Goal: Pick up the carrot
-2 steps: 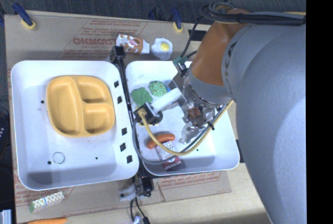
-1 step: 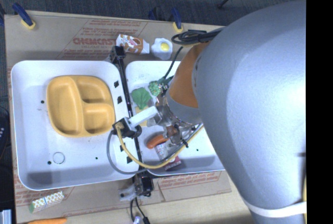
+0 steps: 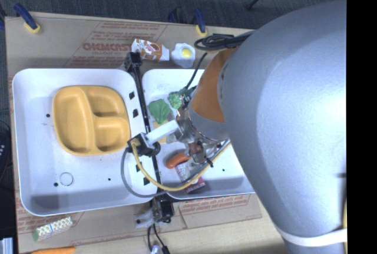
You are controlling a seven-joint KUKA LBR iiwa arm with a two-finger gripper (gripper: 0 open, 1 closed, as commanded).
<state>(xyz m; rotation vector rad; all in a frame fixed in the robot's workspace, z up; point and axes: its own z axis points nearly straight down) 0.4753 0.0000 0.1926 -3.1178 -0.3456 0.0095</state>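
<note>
The carrot (image 3: 176, 160) lay in the right bin (image 3: 227, 179), just left of the jaws, its long axis running roughly left to right and tilted slightly upward toward them. Whether the jaws (image 3: 197, 152) were spread or pressed together could not be told, the arm (image 3: 283, 117) hiding them.

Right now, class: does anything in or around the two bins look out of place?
Yes. A carton and a yellow-white item lie on the cardboard behind the bins, and a wrapped packet lies in front, all outside the bins.
</note>
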